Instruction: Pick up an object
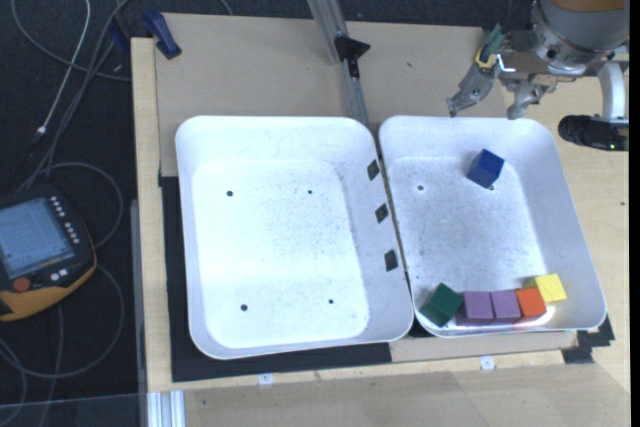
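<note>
At twelve o'clock above the right bin (571, 215), the gripper (490, 103) hovers, fingers apart and empty, likely poised over the blue cube (486, 168).

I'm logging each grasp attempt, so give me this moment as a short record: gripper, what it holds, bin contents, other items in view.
gripper: open, above the bench beyond the right bin's far rim
held object: none between the fingers
right bin: blue cube alone near the far side; row along the near wall of green cube, purple cube, red cube, orange cube, yellow cube
left bin: no objects seen
other: teach pendant on the floor; blue clamp at the bench corner
</note>
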Robot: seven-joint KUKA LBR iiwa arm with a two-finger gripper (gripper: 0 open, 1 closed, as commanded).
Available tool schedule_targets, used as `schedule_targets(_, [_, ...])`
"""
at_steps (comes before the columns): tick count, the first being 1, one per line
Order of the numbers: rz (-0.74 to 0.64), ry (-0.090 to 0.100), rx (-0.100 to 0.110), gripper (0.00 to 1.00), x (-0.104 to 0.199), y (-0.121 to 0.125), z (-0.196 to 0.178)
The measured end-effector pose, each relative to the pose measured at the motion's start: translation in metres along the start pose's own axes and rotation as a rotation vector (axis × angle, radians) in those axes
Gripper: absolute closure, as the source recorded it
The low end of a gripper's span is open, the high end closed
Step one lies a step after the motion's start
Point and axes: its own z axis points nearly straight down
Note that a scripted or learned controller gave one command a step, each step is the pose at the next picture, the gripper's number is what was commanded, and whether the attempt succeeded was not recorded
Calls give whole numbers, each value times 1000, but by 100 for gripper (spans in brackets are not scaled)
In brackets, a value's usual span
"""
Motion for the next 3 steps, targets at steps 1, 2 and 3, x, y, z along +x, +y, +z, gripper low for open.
schedule_targets(1, [5,0,8,0,-44,-32,115])
schedule_targets(2, [4,-5,-2,0,-110,21,188])
schedule_targets(3, [0,-4,-8,100,-107,23,171])
